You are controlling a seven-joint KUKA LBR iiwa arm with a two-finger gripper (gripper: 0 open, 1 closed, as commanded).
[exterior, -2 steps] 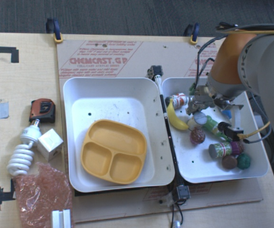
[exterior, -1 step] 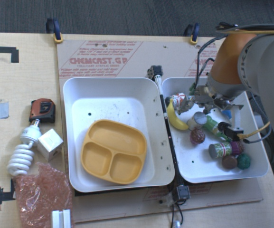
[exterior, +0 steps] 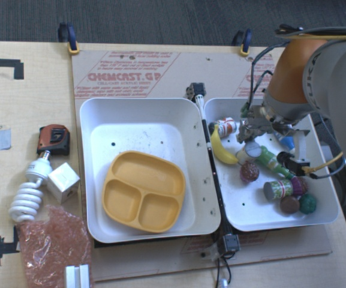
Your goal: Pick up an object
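The gripper [exterior: 258, 132] is placed low in the right bin [exterior: 325, 215], just beside the banana [exterior: 220, 150]; its state cannot be told. The objects are crowded there, so a neighbour could be pushed and the grasp missed.

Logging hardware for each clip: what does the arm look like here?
A bulky grey arm with a rounded orange band above the wrist. Black cables loop beside it. Its hand is dark metal with light parts.
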